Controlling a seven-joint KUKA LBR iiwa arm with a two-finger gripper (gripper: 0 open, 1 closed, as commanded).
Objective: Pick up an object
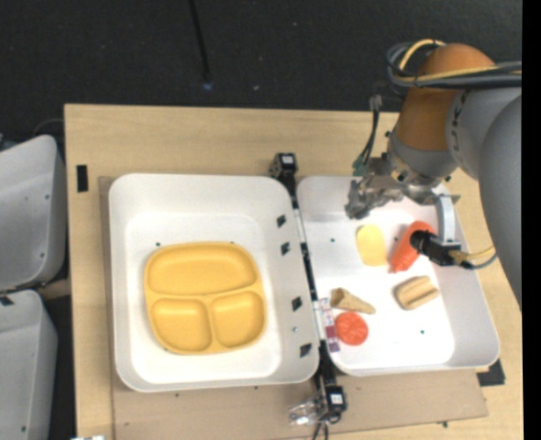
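Approach step: two-finger gripper [360, 202], finger state indiscernible, hovers at right white bin's [472, 337] far-left corner; next, descend onto pale yellow oval piece [371, 244].

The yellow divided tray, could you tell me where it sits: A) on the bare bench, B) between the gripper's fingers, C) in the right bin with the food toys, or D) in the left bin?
D: the yellow divided tray lies flat in the left bin, apart from the gripper over the right bin.
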